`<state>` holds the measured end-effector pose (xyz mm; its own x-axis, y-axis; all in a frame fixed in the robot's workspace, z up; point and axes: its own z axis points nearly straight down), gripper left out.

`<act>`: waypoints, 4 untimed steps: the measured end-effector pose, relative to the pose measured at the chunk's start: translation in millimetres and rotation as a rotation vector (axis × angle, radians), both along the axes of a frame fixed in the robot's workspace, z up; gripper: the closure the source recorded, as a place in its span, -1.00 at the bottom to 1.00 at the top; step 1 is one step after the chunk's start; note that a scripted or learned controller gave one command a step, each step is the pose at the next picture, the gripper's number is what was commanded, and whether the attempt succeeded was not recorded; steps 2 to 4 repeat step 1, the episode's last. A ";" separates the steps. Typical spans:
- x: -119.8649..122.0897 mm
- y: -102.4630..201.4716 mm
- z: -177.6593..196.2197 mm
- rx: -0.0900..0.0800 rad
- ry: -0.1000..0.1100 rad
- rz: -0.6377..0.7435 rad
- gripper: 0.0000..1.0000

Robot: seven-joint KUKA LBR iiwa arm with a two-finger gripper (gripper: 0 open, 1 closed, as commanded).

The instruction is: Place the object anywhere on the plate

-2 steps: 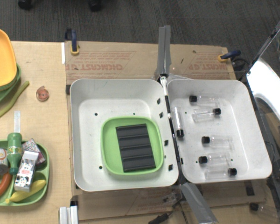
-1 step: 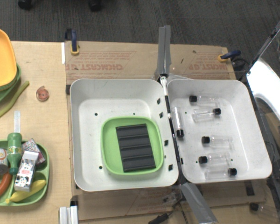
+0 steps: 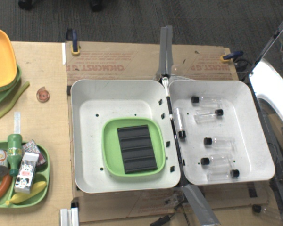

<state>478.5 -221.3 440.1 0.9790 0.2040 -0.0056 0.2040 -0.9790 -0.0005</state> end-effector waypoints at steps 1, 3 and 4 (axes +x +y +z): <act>0.0 0.1 0.0 0.000 0.000 0.000 -1.00; 0.0 0.1 0.0 0.000 0.000 0.000 -1.00; 0.0 0.1 0.0 0.000 0.000 0.000 -1.00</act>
